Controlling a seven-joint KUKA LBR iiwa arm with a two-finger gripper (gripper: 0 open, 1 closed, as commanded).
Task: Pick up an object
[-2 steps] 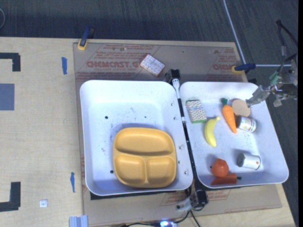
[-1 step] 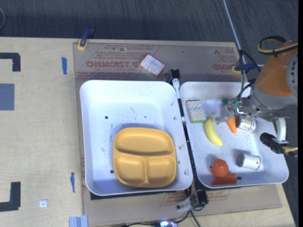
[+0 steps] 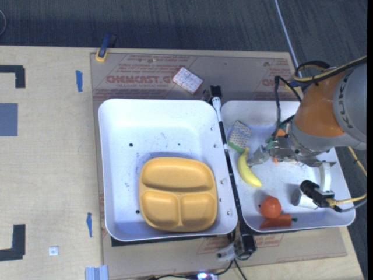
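Observation:
In the right bin [image 3: 344, 217], a yellow banana [image 3: 247, 171] lies near the left wall. A small grey checked pad [image 3: 239, 135] sits just behind it. An orange-red ball [image 3: 270, 206] rests at the front, touching a red piece [image 3: 275, 221] against the front wall. My gripper [image 3: 269, 152] hangs low over the bin's middle, just right of the banana. Nothing shows between its tips.
The left bin [image 3: 116, 150] holds a yellow divided plate [image 3: 178, 192] at its front. A small patterned card [image 3: 187, 80] lies on the brown board behind the bins. A blue and yellow clip [image 3: 105, 46] sits at the board's back left corner.

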